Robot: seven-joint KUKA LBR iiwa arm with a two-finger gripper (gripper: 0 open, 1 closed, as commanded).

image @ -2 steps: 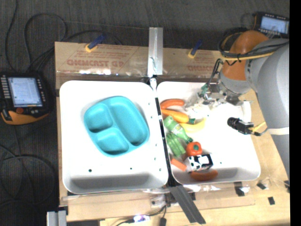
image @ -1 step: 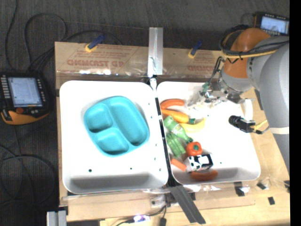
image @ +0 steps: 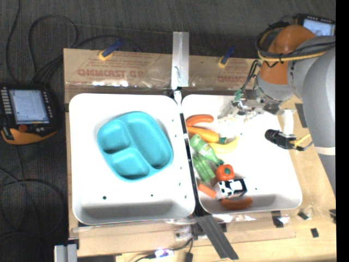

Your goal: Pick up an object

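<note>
Arm (image: 305,75) reaches from the right; hand (image: 240,109) hovers over right bin (image: 272,168); grip state unclear.

1. The clear plastic sheet (image: 117,70) taped over brown cardboard, behind the bins and far to the gripper's left, bears faint red print reading roughly "CHEMCAST GP".
2. A second red print nearer the gripper (image: 234,78) is too blurred to read.

Divided tray (image: 134,144) in left bin (image: 82,201), toys (image: 212,157) in right bin (image: 272,173)
</note>
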